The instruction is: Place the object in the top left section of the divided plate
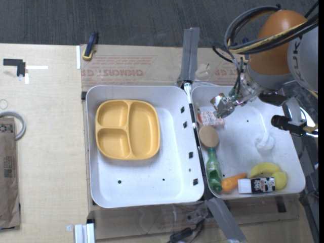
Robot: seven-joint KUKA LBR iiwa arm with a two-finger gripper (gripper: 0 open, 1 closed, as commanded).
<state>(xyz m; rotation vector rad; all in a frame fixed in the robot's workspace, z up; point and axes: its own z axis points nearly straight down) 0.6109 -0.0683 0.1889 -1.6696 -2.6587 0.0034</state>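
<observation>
- Camera view: the gripper (223,107) hangs over the upper left part of the right bin (283,135); whether its jaws are apart or together I cannot tell, since the metal parts blur into one bright cluster
- Just below and left of it, by the right bin's left wall, lies a small white and red packet (205,117); whether the gripper touches it is not clear
- Below the packet sits a round tan object (208,136), and under that a green bottle (213,168) lies along the left wall
- Along the right bin's lower edge: an orange carrot-like piece (231,183), a white box with dark print (257,185), and a yellow banana-shaped thing (269,172) partly hidden behind the box
- The yellow divided plate (128,129) rests in the upper left part of the left bin (147,186); its top left section (112,114) holds nothing
- The arm (276,39) is cut off at the right edge, its cables looping over the orange band
- At the bench's left edge a brown bag (8,171) is cut off
</observation>
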